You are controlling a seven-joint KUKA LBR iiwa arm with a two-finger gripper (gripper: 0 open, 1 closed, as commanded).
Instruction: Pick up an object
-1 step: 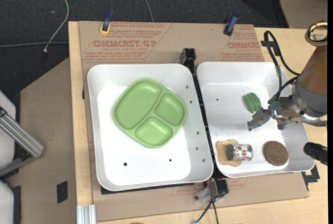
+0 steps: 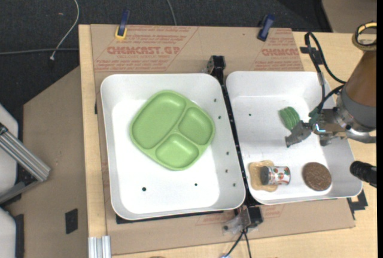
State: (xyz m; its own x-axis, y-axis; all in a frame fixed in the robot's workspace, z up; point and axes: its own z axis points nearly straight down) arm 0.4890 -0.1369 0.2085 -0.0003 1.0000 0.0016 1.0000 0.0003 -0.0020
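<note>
The left bin (image 2: 114,131) holds a green divided plate (image 2: 172,129) near its centre, with bare floor on all sides, widest toward the near edge. The right bin (image 2: 263,89) holds three items: a small green object (image 2: 289,115) mid-floor, a can (image 2: 276,175) lying on its side on a tan piece at the near wall, and a brown disc (image 2: 316,176) just beside the near right corner. The gripper (image 2: 301,132) sits just below and right of the green object; whether they touch cannot be told. Its fingers are dark and partly blurred, so their state cannot be told. The far left of this bin's floor lies bare. The arm (image 2: 365,95) is cut off at the right.
</note>
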